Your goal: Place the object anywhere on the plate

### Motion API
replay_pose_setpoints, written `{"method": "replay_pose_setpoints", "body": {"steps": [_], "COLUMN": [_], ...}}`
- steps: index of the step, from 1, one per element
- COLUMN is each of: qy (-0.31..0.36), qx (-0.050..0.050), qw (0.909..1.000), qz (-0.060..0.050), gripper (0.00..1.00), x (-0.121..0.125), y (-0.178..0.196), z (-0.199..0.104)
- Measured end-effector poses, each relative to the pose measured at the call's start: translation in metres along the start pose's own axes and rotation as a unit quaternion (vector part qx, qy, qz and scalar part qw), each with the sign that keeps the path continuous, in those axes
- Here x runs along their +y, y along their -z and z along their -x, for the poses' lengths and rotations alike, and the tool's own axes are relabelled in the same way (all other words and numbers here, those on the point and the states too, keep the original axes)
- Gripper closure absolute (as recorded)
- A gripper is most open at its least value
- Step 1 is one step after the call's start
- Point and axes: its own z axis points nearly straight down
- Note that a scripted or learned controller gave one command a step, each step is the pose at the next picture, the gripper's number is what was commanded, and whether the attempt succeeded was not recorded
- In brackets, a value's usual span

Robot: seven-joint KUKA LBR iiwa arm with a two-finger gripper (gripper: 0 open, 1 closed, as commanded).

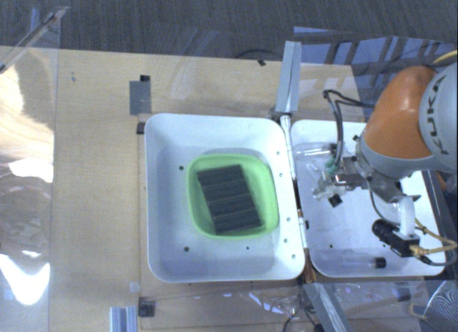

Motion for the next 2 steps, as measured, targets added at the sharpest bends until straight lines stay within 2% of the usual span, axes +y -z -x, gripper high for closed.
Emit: {"method": "replay_pose_setpoints", "body": {"steps": [1, 2], "qy": [0.108, 0.108], "qx": [0.0, 0.001], "qw": [0.9941, 0.9942], "qz": [0.001, 0.001], "gripper": [1.0, 0.0], "x": [0.0077, 0.0077], "y": [0.0006, 0.0007], "z": [-0.1089, -0.1085]}}
